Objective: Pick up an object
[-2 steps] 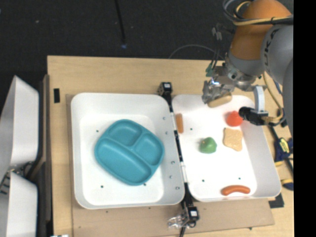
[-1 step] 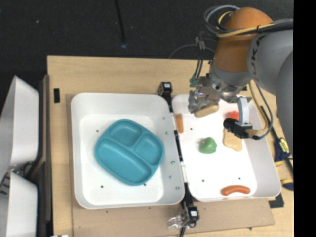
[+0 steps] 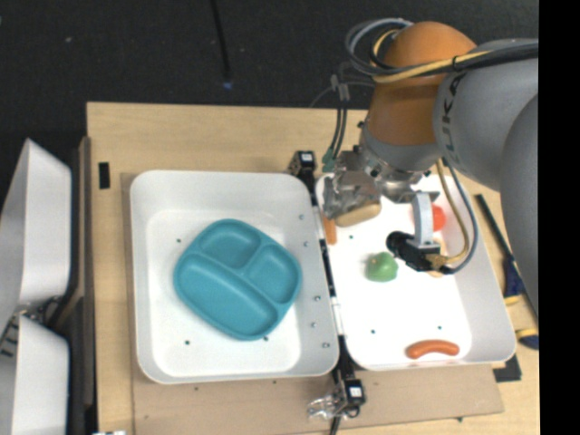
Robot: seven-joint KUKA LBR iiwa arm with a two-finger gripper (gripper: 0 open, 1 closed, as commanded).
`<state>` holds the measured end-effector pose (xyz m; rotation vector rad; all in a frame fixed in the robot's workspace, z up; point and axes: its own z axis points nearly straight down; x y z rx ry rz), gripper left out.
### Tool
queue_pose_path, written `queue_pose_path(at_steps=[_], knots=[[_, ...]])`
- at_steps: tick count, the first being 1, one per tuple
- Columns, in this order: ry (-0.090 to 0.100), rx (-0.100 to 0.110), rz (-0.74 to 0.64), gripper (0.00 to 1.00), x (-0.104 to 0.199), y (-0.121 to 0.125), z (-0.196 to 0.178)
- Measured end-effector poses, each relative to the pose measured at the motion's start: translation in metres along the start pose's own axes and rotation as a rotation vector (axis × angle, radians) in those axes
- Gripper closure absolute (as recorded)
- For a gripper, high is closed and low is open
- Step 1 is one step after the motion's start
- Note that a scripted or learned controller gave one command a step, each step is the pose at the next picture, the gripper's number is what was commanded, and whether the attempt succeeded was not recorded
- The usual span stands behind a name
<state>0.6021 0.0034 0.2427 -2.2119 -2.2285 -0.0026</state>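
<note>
My tool (image 3: 349,199) sits low over the far left corner of the right bin (image 3: 480,333), and I cannot tell whether it is open or closed. A tan block (image 3: 361,215) lies right against it. A small orange piece (image 3: 331,235) lies just beside the block, by the bin wall. A green lump (image 3: 382,267) rests near the bin's middle, and an orange sausage (image 3: 431,350) lies by the near edge. The left bin (image 3: 154,333) holds a teal divided plate (image 3: 237,279).

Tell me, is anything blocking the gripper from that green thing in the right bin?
Nothing visible does. The green thing lies on bare floor in the right bin; the gripper is near the bin's far left corner, with open floor between them.
</note>
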Motion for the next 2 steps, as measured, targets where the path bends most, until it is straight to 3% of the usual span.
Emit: queue_pose_path(at_steps=[2], knots=[[-0.002,0.002,0.001,1.00,0.086,-0.053,0.001]])
